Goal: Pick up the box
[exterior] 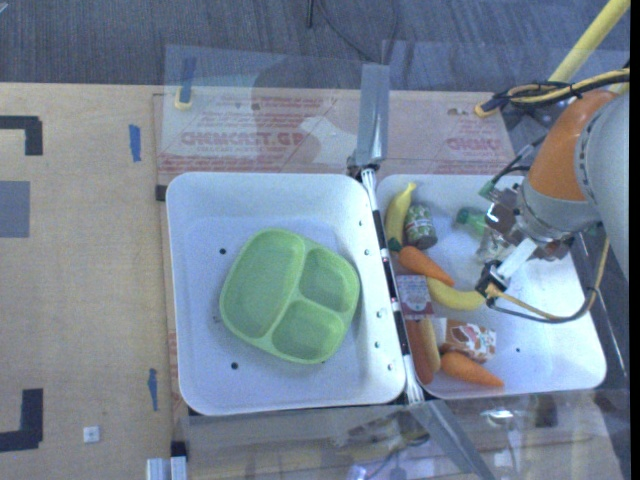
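Gripper: the gripper (pixel 492 280) hangs over the middle of the right bin (pixel 560 340), tipped down and to the left, close to one end of a banana. Whether it is open or closed cannot be told from this angle, and nothing is seen held in it.
Left bin: the left bin (pixel 200 218) holds a green divided plate (pixel 290 296), which has no part in this task.
Divider side: a yellow-green banana (pixel 399 213), a small can (pixel 420 226), a carrot (pixel 425 264) and a red-and-white packet (pixel 413 293) crowd the right bin's left wall, with a hot dog (pixel 424 348) below them.
Banana: a second, yellow banana (pixel 455 295) lies between the gripper and the target.
Box: the box (pixel 471 339) is a small white and orange carton lying in the lower part of the right bin. It is just below the yellow banana, beside the hot dog and just above a second carrot (pixel 470 370).
Step in hand: judged as the approach, since the gripper is not yet over the box.
Doing it well: bring the gripper toward the near edge of the bin until it is centred over the carton. Close across the carton's narrow sides and come straight down, so that the banana and the lower carrot are not caught in the grasp.
Risk: the neighbours lie close, so an off-centre descent could nudge the carton or catch a carrot instead.
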Motion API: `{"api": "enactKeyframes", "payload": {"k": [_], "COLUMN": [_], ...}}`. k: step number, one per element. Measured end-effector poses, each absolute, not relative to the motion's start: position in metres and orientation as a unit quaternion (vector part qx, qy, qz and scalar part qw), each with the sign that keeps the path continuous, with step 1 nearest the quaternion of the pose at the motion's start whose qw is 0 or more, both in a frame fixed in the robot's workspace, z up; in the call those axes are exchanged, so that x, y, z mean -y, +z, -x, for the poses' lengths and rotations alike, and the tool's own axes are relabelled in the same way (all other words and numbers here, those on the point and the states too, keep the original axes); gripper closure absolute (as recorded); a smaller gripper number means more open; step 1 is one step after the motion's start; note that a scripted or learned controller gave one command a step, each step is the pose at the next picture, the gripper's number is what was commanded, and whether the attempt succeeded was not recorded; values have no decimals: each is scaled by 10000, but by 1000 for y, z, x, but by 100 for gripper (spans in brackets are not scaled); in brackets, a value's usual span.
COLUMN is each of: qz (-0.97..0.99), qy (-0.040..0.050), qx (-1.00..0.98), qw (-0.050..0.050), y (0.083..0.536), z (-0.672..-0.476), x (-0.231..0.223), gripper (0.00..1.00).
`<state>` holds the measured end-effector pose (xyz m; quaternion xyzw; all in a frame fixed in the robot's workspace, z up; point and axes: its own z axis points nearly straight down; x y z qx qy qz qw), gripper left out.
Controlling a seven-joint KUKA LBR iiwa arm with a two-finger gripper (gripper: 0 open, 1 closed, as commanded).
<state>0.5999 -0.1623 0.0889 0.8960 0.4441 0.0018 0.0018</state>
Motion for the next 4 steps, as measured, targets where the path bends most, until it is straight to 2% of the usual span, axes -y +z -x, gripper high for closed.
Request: {"api": "enactKeyframes", "payload": {"k": [1,2,3,4], "qz": [-9299,-9074,-8814,-9695], "qy": [-6,1,-11,-4], "qx": [-3678,-4204,-4723,-2452], "qw": [-1,9,-10,2], "y": [228,211,165,277], "z": [-625,-656,-654,-646], "x": [189,198,157,183], "gripper": [100,100,100,100]}}
